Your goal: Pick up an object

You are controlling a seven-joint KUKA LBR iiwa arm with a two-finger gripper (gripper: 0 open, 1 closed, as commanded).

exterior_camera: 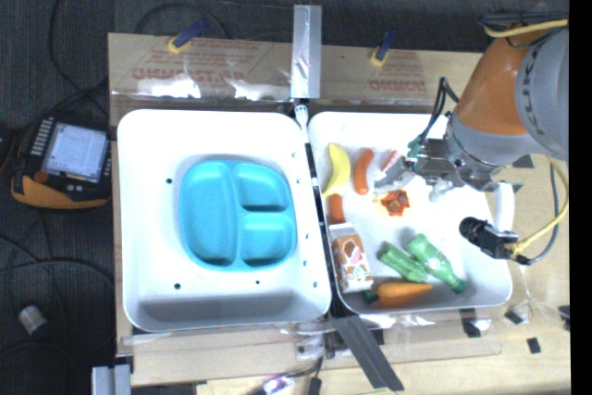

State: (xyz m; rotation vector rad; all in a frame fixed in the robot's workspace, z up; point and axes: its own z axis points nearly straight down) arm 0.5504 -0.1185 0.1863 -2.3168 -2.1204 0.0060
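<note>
Overhead, two shallow white bins sit side by side on a bench. At the nine o'clock side, the left bin (148,291) holds a turquoise divided tray (239,214) lying flat near its centre, with one large compartment and two smaller ones. At the three o'clock side, the right bin (490,291) holds a scatter of toy food. Against its nine o'clock wall lies a yellow banana (337,168), and just beside that, toward three o'clock, an orange-red sausage (363,171) standing roughly parallel to it. Below them, toward six o'clock, is a small brown snack carton (351,261). Near the bin's six o'clock edge, an orange carrot (404,293) lies lengthwise, with two green bottles (424,261) lying tilted just above it, touching or nearly touching each other. A small red-and-orange object (398,201), too small to identify, lies near the bin's centre. The grey arm with its orange band (490,92) reaches in from three o'clock. Its gripper (404,167) hangs over the upper middle of the right bin, just beside the sausage and just above the small red object. Whether its jaws are spread or pressed together cannot be told, and nothing is visibly caught between them.
</note>
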